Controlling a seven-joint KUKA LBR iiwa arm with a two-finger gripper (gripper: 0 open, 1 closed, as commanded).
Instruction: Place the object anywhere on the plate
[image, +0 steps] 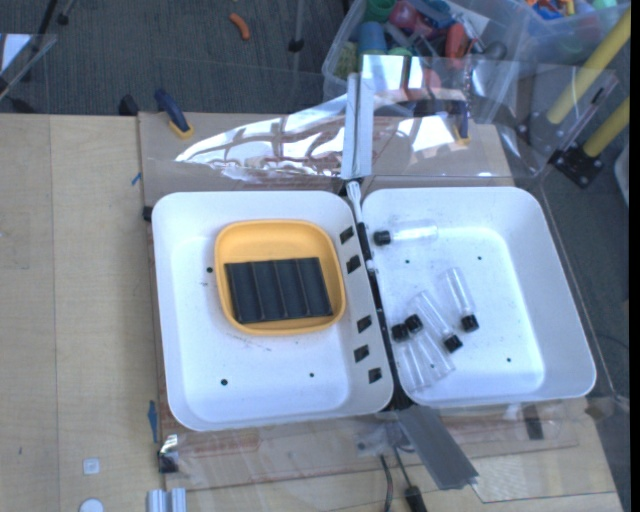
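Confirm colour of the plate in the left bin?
Yellow-orange plate, with a dark ribbed block on it; camera view.

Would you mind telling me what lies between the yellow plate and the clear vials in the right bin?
In the camera view, the bins' adjoining rims, dotted with small black tabs, separate the yellow plate from the clear vials.

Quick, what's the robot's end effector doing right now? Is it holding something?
End effector: cannot be told from this picture. The clear vials lie in the right bin; the yellow plate sits in the left bin.
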